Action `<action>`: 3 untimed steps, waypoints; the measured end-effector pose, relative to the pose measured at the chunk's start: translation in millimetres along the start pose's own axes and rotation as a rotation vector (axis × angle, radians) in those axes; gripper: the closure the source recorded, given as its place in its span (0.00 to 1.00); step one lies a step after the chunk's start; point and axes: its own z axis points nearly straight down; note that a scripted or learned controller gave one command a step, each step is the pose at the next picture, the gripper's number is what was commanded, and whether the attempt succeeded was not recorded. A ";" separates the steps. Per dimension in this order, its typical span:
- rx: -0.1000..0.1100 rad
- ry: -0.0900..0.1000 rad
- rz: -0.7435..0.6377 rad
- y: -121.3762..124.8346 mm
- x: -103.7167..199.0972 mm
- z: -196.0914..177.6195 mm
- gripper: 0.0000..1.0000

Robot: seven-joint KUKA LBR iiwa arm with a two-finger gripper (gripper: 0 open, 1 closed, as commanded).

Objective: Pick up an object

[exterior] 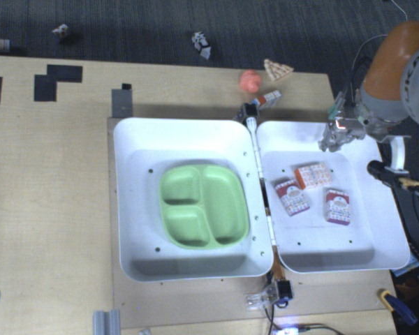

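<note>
Three small boxes lie in the right bin (377, 253): an orange-and-white box (313, 175), a red box (292, 197) to its lower left, and another red box (338, 206) to its lower right. My gripper (332, 139) hangs over the bin's back right part, above and to the right of the orange-and-white box. Nothing shows between its fingers. The grey arm with its orange band (398, 54) reaches in from the right.
A green divided tray (204, 206) sits in the left bin (136, 187). Behind the bins on the bench lie a pink ball (250, 81), a wedge-shaped toy (277, 69) and a small tube (265, 101). Cables run along the right side.
</note>
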 end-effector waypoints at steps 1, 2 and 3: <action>0.000 0.000 0.000 0.2 0.4 -0.1 0.00; -0.001 0.001 -0.001 -25.1 34.3 67.1 0.00; -0.007 0.000 -0.004 -22.8 34.8 54.7 1.00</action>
